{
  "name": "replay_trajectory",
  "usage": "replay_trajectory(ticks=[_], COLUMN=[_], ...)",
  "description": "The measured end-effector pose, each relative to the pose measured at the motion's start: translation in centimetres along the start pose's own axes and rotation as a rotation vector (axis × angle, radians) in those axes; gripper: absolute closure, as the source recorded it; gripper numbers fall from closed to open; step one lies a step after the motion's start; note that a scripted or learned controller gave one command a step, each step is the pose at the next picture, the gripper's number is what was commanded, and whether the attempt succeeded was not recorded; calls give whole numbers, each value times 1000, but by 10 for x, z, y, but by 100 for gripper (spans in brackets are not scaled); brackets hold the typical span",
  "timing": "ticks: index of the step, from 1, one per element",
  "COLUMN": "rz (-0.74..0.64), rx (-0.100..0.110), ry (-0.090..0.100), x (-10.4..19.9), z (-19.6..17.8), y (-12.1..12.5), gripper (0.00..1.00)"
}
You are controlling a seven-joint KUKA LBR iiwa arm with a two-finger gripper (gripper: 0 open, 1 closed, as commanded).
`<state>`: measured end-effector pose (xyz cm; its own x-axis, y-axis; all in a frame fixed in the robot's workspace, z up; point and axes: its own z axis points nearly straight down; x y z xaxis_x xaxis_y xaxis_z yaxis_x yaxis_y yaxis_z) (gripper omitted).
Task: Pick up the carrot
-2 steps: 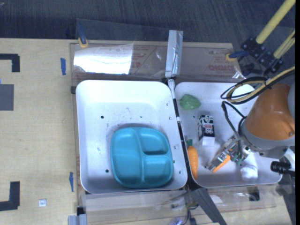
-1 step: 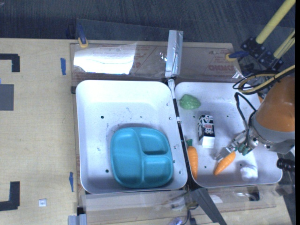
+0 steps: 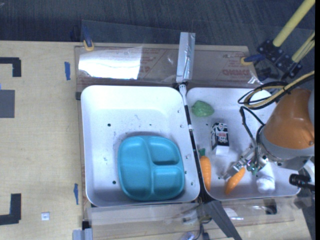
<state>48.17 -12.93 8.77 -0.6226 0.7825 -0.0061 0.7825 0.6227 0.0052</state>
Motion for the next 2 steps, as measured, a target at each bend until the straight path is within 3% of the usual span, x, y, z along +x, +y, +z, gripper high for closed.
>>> replay_trajectory(ticks=[1,2], rz=[-121,-187], rx=[0,2], ry=[2,3], x=[-75,-79], z=[1,-2], y=[44,74], gripper=[0,0])
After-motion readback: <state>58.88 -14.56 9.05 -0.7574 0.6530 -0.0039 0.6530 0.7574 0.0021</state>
